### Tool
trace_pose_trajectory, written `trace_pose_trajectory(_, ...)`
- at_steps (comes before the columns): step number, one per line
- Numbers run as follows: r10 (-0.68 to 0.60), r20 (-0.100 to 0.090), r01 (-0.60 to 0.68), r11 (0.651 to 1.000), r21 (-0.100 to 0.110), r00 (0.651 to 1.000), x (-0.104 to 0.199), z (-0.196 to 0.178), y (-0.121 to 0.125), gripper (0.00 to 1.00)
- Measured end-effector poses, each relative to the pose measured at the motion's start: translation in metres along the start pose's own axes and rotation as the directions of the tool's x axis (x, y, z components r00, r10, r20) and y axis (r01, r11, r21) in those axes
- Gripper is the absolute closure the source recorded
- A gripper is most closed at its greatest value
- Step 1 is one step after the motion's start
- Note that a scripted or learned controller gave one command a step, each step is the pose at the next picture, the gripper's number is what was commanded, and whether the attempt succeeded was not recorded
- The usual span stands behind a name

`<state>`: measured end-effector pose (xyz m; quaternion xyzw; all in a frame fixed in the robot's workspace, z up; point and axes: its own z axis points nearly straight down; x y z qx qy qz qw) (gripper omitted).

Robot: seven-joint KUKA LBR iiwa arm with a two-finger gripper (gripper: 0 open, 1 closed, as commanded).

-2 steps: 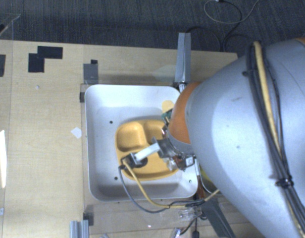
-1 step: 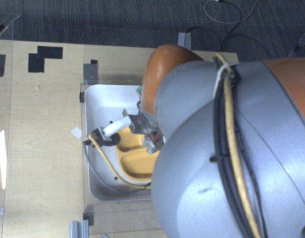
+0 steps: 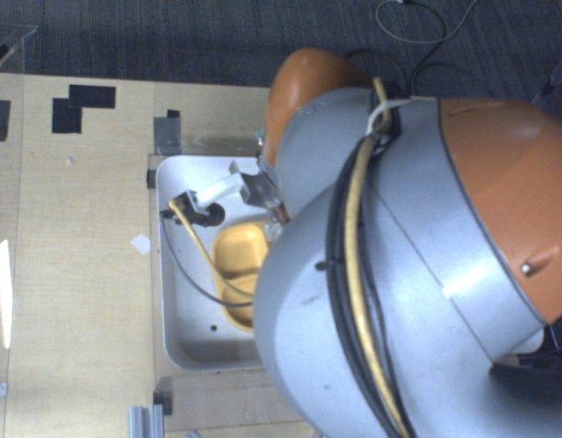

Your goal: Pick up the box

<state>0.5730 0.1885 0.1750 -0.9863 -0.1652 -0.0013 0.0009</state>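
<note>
**A:** Box first: where was it?

**B:** The likeliest candidate was the yellow box (image 3: pixel 240 247), a soft-cornered block in the white bin (image 3: pixel 188 336), left of the frame's centre. Further left there was only bare bench (image 3: pixel 71 245), with black marks (image 3: pixel 80 106) at the upper left.

**A:** Was it alone in the bin?

**B:** No. A second yellow piece (image 3: pixel 234 312) lay just below it in the frame, touching or overlapping it. I couldn't tell whether they were one object or two.

**A:** And the claw?

**B:** The gripper (image 3: pixel 261 192) sat just above the box in the frame and slightly to its right, very close. Whether it was wide, narrow or holding anything, I couldn't tell, because the grey arm (image 3: pixel 400 272) hid most of it and covered the whole right side of the frame.

**A:** So which way would the move go?

**B:** By my reading, down the frame and a touch left. The box's long side seemed to run roughly top to bottom, so closing across its narrower left-to-right width looked the better bet. The neighbouring yellow piece could get in the way.
</note>
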Motion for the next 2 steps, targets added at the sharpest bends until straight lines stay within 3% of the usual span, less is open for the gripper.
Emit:
trace_pose_trajectory(1,0.048,0.002,-0.048,0.999,-0.001,0.999,-0.038,0.0,0.04,1.0)
trace_pose_trajectory(2,0.085,-0.021,-0.085,0.996,0.003,0.996,-0.052,0.064,0.048,1.0)
